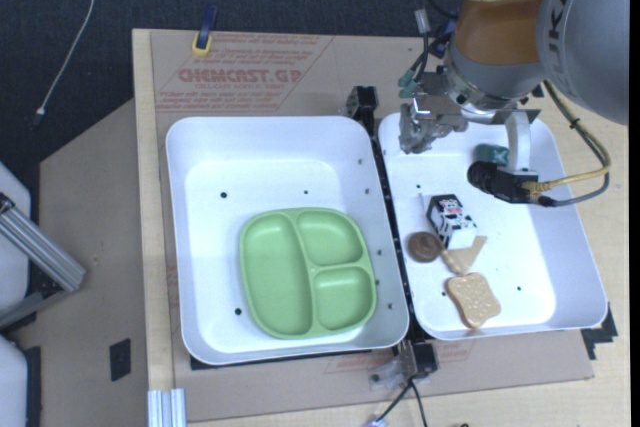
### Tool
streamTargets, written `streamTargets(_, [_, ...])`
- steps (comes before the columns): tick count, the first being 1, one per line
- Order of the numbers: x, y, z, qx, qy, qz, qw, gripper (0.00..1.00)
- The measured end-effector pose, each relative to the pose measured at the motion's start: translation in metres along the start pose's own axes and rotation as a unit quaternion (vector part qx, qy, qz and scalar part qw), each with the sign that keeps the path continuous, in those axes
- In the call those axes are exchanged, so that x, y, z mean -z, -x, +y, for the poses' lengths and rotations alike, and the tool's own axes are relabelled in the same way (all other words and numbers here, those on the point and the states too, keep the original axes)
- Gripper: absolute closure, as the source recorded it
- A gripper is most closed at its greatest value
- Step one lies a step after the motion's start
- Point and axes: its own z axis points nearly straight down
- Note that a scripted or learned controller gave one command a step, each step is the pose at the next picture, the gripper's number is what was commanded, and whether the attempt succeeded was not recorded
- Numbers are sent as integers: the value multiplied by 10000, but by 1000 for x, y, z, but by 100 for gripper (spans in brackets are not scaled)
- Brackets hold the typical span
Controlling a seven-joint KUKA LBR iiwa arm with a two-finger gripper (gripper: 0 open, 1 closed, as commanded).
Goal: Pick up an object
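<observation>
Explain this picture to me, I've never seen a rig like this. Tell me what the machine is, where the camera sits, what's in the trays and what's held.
One camera, fixed above the bench, looks down at a slant. The grey and orange machine is a robot arm reaching in from the right. Its gripper hangs over the far left corner of the right bin, and nothing is visibly held. The left bin holds a green divided plate. The right bin holds a small black-and-white box, a brown disc, a tan wedge and a toast slice.
</observation>
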Motion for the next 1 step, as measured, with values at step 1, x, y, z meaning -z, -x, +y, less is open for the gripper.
streamTargets(1, [-16,-43,11,-7,-1,-7,10000,100])
